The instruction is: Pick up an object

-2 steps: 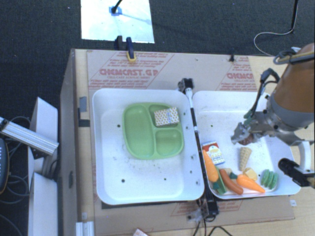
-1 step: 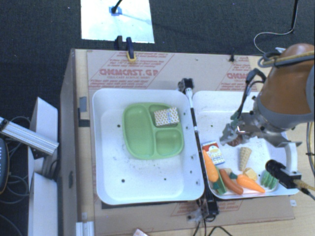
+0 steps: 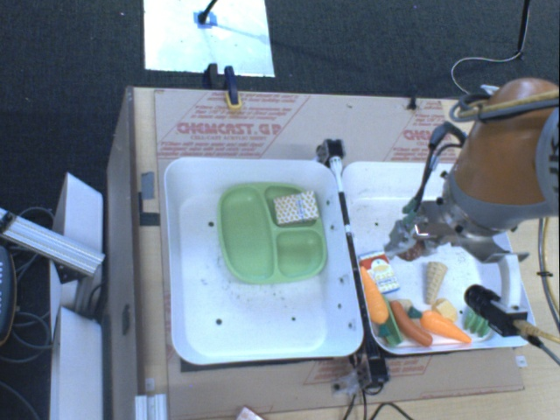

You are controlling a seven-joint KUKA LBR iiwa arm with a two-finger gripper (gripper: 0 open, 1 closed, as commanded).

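Observation:
My gripper [image 3: 409,239] hangs low over the middle of the right bin [image 3: 385,186]. A small brown thing [image 3: 420,251] lies right beside or under its tip, and I cannot tell whether they touch. Just below it are a red and white carton [image 3: 381,273] and a pale cone [image 3: 435,281]. Along the bin's front edge lie an orange carrot [image 3: 374,302], a second carrot [image 3: 444,326], a red-orange piece [image 3: 411,323], a yellow wedge [image 3: 447,309] and a green piece [image 3: 475,324].
The left bin [image 3: 197,322] holds a green divided plate [image 3: 254,243] with a patterned yellowish block [image 3: 296,207] in its top right compartment. A raised divider [image 3: 346,234] separates the bins. The arm's bulky orange and grey wrist [image 3: 507,156] covers the right bin's right side.

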